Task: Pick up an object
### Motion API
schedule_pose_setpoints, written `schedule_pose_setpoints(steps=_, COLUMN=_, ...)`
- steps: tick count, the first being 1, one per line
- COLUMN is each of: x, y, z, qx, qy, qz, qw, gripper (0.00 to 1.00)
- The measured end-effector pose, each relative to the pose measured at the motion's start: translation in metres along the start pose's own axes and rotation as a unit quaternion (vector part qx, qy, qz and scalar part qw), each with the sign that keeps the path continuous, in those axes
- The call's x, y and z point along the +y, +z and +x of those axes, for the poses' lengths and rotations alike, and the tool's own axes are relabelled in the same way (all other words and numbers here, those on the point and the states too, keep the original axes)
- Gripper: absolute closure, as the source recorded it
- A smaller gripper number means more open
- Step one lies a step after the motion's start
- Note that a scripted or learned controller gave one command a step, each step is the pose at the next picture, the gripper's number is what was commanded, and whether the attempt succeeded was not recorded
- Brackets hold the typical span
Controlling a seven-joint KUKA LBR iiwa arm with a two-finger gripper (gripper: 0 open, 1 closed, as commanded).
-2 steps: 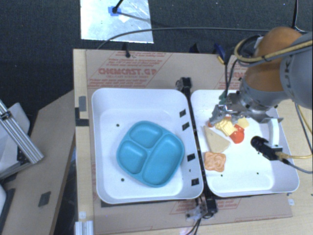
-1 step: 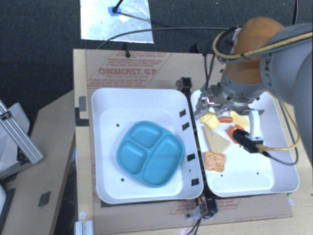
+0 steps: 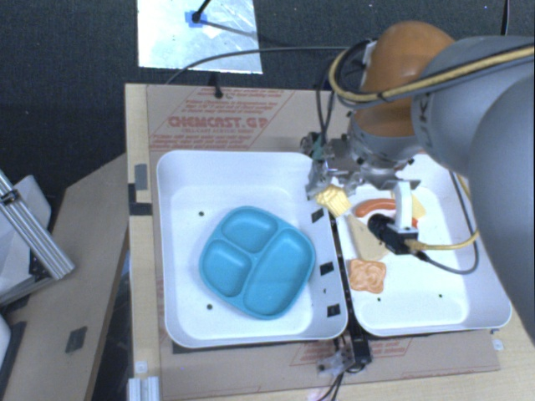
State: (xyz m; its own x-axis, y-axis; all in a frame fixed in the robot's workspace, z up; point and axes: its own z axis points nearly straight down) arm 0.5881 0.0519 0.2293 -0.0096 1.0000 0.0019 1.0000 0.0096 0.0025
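Note:
My gripper (image 3: 328, 188) hangs over the divider between the two bins, at the right bin's (image 3: 451, 307) near-left corner. A small yellow waffle-like piece (image 3: 335, 200) sits between its fingertips, lifted just above the rim; the fingers are shut on it. In the right bin lie a red-orange sausage shape (image 3: 373, 207), a beige wedge (image 3: 364, 241) and an orange crinkled piece (image 3: 366, 276). The arm's grey body and orange band cover the bin's far right part.
A blue divided plate (image 3: 257, 261) lies in the left bin (image 3: 188, 182). A black part with a yellow cable (image 3: 391, 230) hangs over the right bin. A shiny foil sheet (image 3: 196, 23) lies at the back, and a metal rail (image 3: 33, 232) at the left.

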Motion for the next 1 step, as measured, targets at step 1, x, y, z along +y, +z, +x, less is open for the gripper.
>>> schedule_pose_setpoints(steps=1, x=0.0197, y=0.0098, z=0.0567, qx=0.0, qy=0.0, qz=0.0, qw=1.0, gripper=1.0)
